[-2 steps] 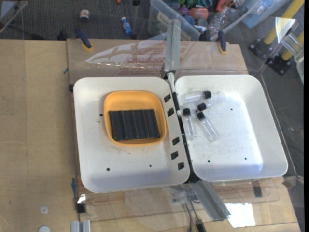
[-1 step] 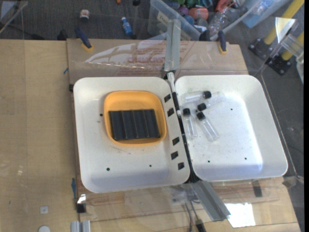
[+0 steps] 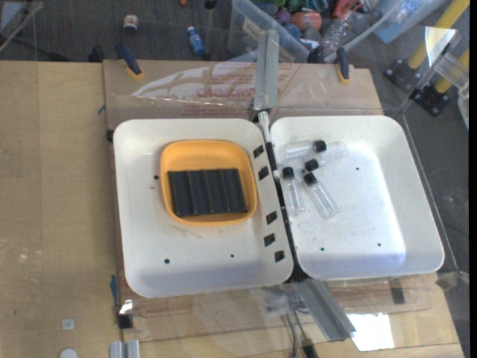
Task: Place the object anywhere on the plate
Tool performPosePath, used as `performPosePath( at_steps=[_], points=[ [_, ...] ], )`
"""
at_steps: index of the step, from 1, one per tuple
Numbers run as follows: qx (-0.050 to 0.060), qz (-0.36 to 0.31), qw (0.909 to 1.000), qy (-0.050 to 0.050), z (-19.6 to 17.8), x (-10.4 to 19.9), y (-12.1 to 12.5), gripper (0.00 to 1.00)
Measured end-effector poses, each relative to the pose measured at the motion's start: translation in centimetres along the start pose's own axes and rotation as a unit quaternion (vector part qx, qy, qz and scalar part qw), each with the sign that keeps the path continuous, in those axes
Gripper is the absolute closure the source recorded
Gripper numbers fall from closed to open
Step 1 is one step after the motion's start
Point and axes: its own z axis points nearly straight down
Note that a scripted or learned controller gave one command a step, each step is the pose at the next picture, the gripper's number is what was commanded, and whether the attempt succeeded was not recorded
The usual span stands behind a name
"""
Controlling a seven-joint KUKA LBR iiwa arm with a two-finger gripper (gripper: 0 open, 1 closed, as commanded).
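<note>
An orange, rounded-square plate [image 3: 205,148] lies in the left white bin [image 3: 141,222], slightly left of the bin's middle. A black ridged rectangular block [image 3: 207,192] rests flat on the plate and covers most of its floor. In the right white bin [image 3: 373,207], near its upper left corner, lie several clear vials with black caps: one [image 3: 307,150] lies crosswise, another [image 3: 320,195] points down and right, and a third [image 3: 291,190] lies close to the divider.
A row of small black clips [image 3: 268,200] runs down the seam between the bins. A grey metal bar [image 3: 267,73] stands behind the seam. Beyond the bench sits a clear tub of coloured toys [image 3: 320,6].
</note>
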Motion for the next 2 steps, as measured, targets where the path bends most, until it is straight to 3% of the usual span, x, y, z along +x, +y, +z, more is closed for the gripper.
performPosePath(
  at_steps=[1,2],
  points=[
    [0.0,-0.105,0.9945,0.001,0.03,-0.49,-0.47,1.0],
    [-0.001,-0.255,0.9669,0.0,0.12,0.07,0.0,1.0]
  ],
)
